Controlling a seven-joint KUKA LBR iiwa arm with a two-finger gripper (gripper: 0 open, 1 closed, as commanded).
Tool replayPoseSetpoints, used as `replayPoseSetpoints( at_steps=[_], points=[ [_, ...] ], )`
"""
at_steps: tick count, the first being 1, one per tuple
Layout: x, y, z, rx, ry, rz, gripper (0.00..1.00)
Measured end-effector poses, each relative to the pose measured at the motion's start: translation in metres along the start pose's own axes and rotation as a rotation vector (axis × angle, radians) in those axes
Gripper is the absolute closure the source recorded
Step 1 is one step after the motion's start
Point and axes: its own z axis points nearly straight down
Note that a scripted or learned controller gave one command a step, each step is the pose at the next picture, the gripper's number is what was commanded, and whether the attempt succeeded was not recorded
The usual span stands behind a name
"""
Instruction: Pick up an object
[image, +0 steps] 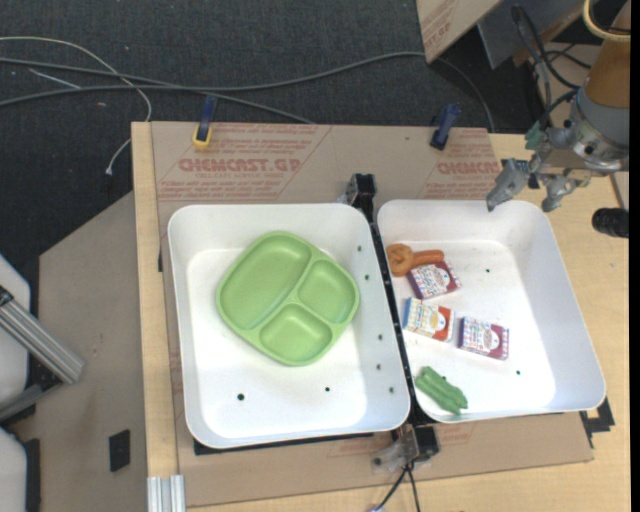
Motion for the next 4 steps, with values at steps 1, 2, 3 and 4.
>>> replayPoseSetpoints(
  at_steps=[1, 2, 3, 4],
  points=[
    [0.001, 0.002, -0.009, -0.014, -0.003, -0.003, 0.00],
    [0.008, 0.009, 0.045, -0.013, -0.002, -0.004, 0.00],
    [0.014, 0.008, 0.088, -0.010, -0.001, -0.004, 0.00],
    [0.016, 0.018, 0.136, -0.011, -0.002, -0.005, 0.00]
  ],
)
